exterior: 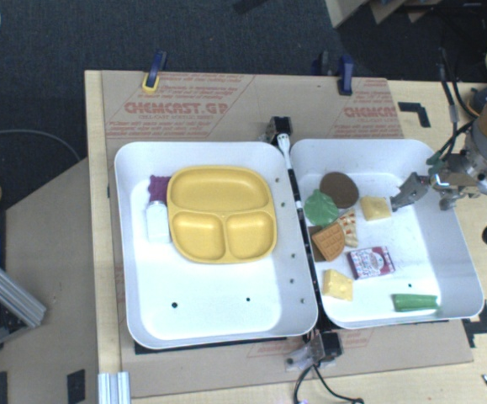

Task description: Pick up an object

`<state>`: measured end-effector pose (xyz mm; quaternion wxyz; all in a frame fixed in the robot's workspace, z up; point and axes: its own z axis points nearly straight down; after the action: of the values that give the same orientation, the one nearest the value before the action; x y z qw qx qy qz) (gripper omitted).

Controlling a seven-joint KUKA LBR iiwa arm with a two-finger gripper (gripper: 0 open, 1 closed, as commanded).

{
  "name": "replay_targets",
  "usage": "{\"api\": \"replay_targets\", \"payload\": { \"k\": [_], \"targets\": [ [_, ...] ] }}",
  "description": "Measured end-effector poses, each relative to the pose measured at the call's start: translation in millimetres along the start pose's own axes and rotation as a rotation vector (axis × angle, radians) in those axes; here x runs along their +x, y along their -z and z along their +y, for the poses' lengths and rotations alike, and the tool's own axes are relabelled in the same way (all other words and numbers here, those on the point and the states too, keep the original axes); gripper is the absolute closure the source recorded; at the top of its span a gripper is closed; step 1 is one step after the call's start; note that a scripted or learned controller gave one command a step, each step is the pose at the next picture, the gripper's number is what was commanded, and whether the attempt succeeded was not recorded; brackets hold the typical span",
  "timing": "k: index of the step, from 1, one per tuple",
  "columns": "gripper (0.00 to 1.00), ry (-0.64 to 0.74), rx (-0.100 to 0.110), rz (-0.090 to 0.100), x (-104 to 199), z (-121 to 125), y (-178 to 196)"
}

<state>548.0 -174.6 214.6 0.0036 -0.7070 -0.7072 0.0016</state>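
A: White plastic, right bin (445, 225): toy foods lie here, namely a brown disc (340, 188), green piece (320, 208), waffle (329, 241), two yellow wedges (375, 208), red packet (370, 263) and green bar (415, 302).

B: And the hand (411, 190)?

A: It hangs over that bin's far right part, just beside the upper wedge, nothing visibly between its fingers; whether they are spread, I cannot tell.

B: Good practice for this step?

A: Probably: choose an isolated item, such as the green bar, centre above it, descend straight, then close.

B: The left bin (209, 310)?

A: It holds a yellow divided tray (222, 213).
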Motion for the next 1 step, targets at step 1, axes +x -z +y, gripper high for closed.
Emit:
{"api": "replay_targets", "payload": {
  "k": [1],
  "targets": [
    [0.00,-0.001,0.001,0.000,-5.0,0.0,-62.5]
  ]
}}
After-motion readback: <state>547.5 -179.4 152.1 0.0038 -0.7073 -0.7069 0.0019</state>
